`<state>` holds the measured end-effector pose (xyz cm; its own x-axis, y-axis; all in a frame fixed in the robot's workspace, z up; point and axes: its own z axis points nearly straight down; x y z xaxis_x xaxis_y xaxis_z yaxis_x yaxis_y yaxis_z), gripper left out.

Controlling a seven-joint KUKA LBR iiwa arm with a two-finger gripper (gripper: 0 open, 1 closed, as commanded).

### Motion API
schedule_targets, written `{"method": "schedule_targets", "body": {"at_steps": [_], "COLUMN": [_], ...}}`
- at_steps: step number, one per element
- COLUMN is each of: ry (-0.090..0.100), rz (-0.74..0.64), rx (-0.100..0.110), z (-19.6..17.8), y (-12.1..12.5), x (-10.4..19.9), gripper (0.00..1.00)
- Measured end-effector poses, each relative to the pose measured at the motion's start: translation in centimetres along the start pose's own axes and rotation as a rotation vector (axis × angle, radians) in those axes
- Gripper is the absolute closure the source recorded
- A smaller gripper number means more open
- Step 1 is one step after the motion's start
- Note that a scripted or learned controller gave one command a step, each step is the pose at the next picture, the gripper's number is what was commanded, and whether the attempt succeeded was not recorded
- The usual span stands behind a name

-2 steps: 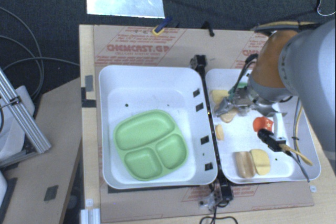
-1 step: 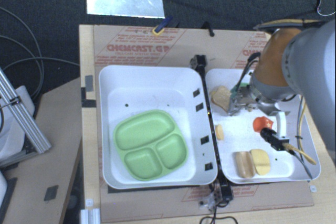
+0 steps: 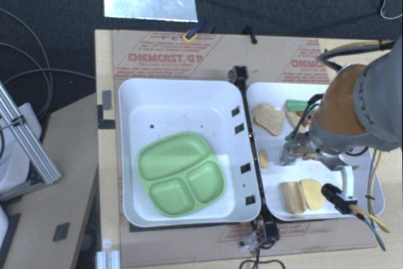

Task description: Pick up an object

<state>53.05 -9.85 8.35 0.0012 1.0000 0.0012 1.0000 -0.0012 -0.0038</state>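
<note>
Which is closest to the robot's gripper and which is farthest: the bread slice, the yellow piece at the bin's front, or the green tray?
Measured from the gripper in the camera view:
1. Bread slice, right bin, just behind the gripper.
2. Yellow piece, right bin, at the front; close to the bread's distance, slightly farther.
3. Green tray, left bin, clearly farthest.

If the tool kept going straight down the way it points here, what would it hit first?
Most likely bare floor of the right bin. The tool points down into it, between the small tan piece by the divider and the bread slice. Depth is unclear from this slanted view, so it may brush the tan piece.
</note>
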Motion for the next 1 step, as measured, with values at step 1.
{"method": "schedule_targets", "body": {"at_steps": [1], "ry": [0.000], "rz": [-0.013], "rx": [-0.016], "z": [-10.74], "y": [2.44], "x": [6.88], "gripper": [1.00]}}
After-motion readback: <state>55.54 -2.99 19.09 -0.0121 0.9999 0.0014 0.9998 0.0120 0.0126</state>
